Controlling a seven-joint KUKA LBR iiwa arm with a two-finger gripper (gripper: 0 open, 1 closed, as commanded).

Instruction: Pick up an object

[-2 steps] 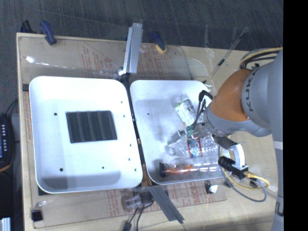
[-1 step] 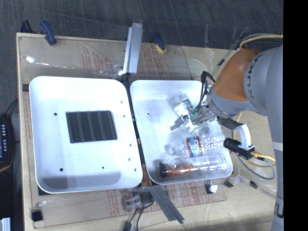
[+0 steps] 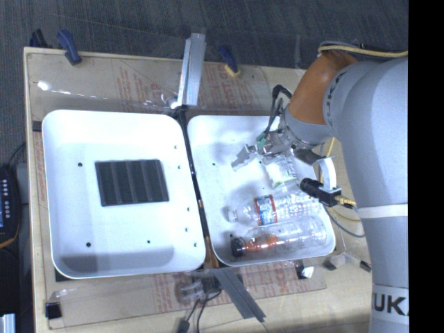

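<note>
Clear plastic bottles, two of them, lie side by side just below the pincer (image 3: 251, 155) in the right bin (image 3: 211, 186): one with a red label (image 3: 274, 209), one with a dark cap (image 3: 277, 239). I cannot tell the pincer's state.

Two bins sit side by side on the table (image 3: 104, 297). The left bin (image 3: 62, 186) holds a ribbed panel (image 3: 132, 182) lying flat near its middle. The right bin (image 3: 208, 144) holds two bottles lying on their sides at its near end: one bottle (image 3: 274, 210) lies just behind the other bottle (image 3: 281, 240), which rests along the near wall with its cap toward the left. The arm (image 3: 368, 137) reaches in from the right over the right bin's far half, and the claw (image 3: 244, 157) hangs above the bin floor behind the bottles, apart from them. Clamps (image 3: 69, 47) sit along the table's far edge.
</note>
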